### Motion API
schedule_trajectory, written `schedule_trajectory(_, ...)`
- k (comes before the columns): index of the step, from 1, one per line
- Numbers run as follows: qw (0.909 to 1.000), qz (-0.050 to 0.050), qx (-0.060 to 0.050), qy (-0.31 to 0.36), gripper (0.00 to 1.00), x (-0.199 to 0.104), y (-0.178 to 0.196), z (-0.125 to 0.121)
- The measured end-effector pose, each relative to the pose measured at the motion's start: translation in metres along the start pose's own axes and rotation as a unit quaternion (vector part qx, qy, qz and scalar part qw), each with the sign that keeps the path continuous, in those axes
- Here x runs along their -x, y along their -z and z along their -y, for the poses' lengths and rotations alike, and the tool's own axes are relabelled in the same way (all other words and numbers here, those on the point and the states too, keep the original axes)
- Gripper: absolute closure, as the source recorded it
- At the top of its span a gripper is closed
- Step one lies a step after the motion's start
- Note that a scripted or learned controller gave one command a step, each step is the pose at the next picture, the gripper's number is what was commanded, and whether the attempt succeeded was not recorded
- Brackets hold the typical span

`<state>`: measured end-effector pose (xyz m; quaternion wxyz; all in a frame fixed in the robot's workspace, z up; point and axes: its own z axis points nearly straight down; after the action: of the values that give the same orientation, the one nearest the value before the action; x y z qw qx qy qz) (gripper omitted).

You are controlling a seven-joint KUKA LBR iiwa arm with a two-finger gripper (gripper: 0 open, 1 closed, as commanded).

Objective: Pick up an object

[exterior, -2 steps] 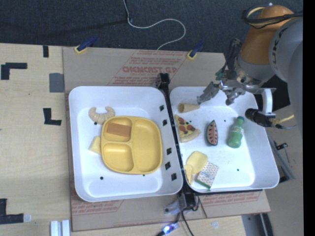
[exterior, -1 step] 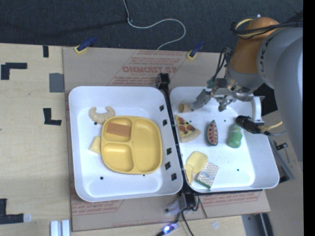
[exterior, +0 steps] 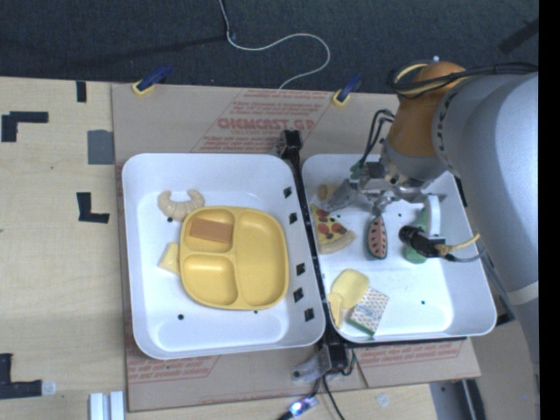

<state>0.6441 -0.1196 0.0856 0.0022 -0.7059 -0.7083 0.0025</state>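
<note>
Nearest you, in the near left corner of the right bin (exterior: 437,309), a small patterned packet (exterior: 369,310) lies touching a soft yellow piece (exterior: 347,289) that sits just behind it, against the wall shared with the other bin. Farther back in that bin you have the likeliest things to pick. A toy watermelon slice (exterior: 377,237) lies flat on the floor, rind to the right. A toy pizza slice (exterior: 331,229) lies just left of it, near the shared wall but apart from the melon.

Your tool (exterior: 367,198) hangs over the far half of this bin, just behind the watermelon slice and to the right of the pizza slice. You cannot tell from this slant whether it is spread or pressed together. Above it you see the orange band (exterior: 416,125) and the grey arm (exterior: 490,147), which reaches in from the right.

In the left bin (exterior: 149,322), a yellow divided plate (exterior: 254,265) takes up the middle, with a brown slab (exterior: 211,228) in its far left compartment. A pale toy croissant (exterior: 179,204) lies just behind the plate's far left corner. A yellow wedge (exterior: 169,256) rests against the plate's left edge.

Both bins stand on a cardboard sheet (exterior: 254,121) on the worktop. Two blue clips (exterior: 153,79) hold its far edge.
</note>
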Motion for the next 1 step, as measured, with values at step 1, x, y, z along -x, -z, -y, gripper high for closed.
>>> schedule_trajectory(1,1.0000,0.001,0.003,0.000,0.00,0.0001,0.0001,-0.0005)
